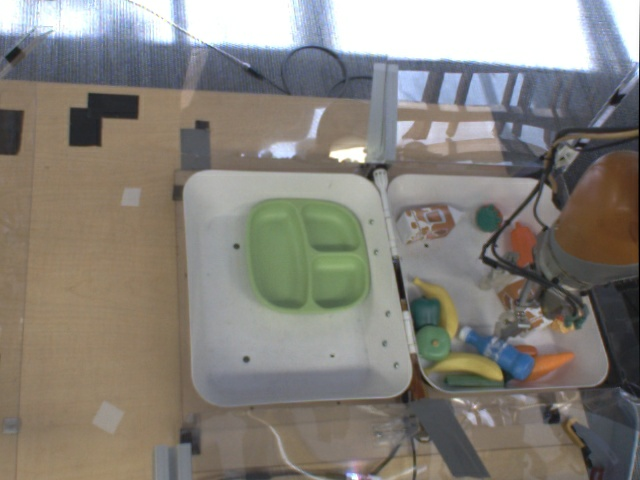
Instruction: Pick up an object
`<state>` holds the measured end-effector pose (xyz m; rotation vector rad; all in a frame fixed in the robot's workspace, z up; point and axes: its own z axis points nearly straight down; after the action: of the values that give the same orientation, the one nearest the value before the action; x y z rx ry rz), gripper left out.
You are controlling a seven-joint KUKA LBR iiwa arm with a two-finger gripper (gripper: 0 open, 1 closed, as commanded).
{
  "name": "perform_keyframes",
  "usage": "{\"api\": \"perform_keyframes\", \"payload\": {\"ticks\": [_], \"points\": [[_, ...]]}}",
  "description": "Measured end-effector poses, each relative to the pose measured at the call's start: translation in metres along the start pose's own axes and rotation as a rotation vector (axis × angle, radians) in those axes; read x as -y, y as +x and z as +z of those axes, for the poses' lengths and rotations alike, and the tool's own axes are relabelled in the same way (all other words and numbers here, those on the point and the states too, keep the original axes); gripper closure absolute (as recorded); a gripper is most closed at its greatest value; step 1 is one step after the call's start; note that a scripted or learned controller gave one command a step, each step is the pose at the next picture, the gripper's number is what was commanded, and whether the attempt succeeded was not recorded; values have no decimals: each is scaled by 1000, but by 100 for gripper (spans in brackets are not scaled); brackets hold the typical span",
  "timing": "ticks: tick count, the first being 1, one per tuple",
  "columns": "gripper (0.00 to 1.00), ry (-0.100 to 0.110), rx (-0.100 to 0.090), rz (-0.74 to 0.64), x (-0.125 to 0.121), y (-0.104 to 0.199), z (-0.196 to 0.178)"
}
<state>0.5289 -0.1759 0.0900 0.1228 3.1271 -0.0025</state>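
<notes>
Left bin (215, 298) holds just a green divided plate (305, 255); the right bin's (455, 253) cluttered, bananas (470, 368) and blue bottle (498, 351) below the gripper (520, 318), grip unclear; I'd drop squarely over one piece

Tabletop (90, 298): bearing two bins side by side
Left bin (215, 368): sectioned plate (305, 255) in the middle
Right bin (450, 258): packet (427, 223) at the back left, ball (487, 217) to its right
Right bin front: two bananas (440, 303) (465, 367), bottle (497, 352), carrot (552, 364) rightmost
Hand (520, 318): low over the bin's right half, just behind the bottle
</notes>
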Motion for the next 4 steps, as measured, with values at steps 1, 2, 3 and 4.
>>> {"api": "perform_keyframes", "payload": {"ticks": [1,2,3,4], "points": [[0,-5,2,184,26,17,0],[0,-1,2,340,17,18,0],[0,-2,7,416,-61,35,-1],[0,-2,4,739,-90,-13,0]]}}
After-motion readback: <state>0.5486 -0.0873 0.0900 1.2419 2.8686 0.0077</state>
